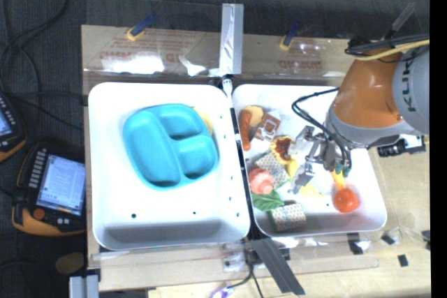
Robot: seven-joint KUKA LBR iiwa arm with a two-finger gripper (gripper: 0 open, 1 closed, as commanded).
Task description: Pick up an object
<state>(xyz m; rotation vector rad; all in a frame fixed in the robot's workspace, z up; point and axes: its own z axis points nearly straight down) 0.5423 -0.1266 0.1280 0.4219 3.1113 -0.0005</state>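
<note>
The gripper (312, 162) hangs over the right bin (370, 220) beside a tomato (346, 199). I can't tell what state it is in.

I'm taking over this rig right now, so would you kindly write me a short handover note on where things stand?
Gripper: low over the right bin, amid the toys; nothing seen held.
Right bin: orange-red ball by the near right corner, pink toy, green piece, sausage-like toy and other small items.
Left bin: blue divided tray.
Done: arm has reached the pile.
Left: grasp one object and lift it.
</note>
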